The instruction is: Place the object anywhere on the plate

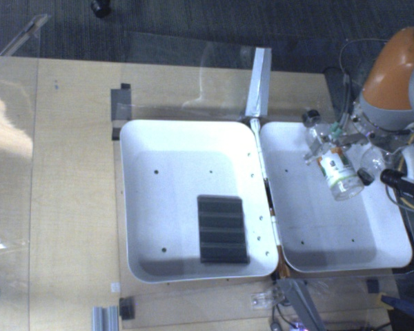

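Note:
A small clear bottle [337, 174] with a white and green label hangs tilted over the upper part of the right bin [372, 254]. My gripper [337, 165] is shut on it, with one finger on each side of the bottle. The grey arm with its orange band [395, 71] reaches in from the right, above the bin's far right corner. The plate [222, 229], a black ribbed rectangle, lies flat in the lower middle of the left bin [152, 205], well to the left of the gripper.
A raised rim [265, 192] divides the two bins between the gripper and the plate. Cables and black fittings [400, 181] hang by the wrist at the right bin's right side. A metal bar [259, 81] stands behind the bins.

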Action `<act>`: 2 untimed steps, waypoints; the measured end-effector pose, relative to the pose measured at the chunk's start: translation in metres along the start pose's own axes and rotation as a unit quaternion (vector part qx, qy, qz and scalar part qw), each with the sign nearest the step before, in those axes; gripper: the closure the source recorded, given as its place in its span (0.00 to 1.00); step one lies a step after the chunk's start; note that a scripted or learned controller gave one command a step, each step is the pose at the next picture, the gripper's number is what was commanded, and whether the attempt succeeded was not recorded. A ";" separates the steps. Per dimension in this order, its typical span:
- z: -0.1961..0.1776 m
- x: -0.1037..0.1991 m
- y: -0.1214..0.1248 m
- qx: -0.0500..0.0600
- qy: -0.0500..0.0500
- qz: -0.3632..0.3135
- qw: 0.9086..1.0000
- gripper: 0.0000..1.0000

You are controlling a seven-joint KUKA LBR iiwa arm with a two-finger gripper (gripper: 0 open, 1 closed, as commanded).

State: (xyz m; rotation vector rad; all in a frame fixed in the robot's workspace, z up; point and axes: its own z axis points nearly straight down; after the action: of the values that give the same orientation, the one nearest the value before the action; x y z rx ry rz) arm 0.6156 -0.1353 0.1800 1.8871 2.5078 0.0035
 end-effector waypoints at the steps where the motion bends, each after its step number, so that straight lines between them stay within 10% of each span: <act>1: -0.005 0.059 0.069 -0.001 0.000 -0.083 0.997 1.00; 2: -0.039 0.135 0.026 -0.001 0.000 -0.112 0.994 1.00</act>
State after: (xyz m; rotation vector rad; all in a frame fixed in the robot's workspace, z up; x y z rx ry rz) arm 0.6033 0.0013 0.2191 1.5952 2.7025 0.0056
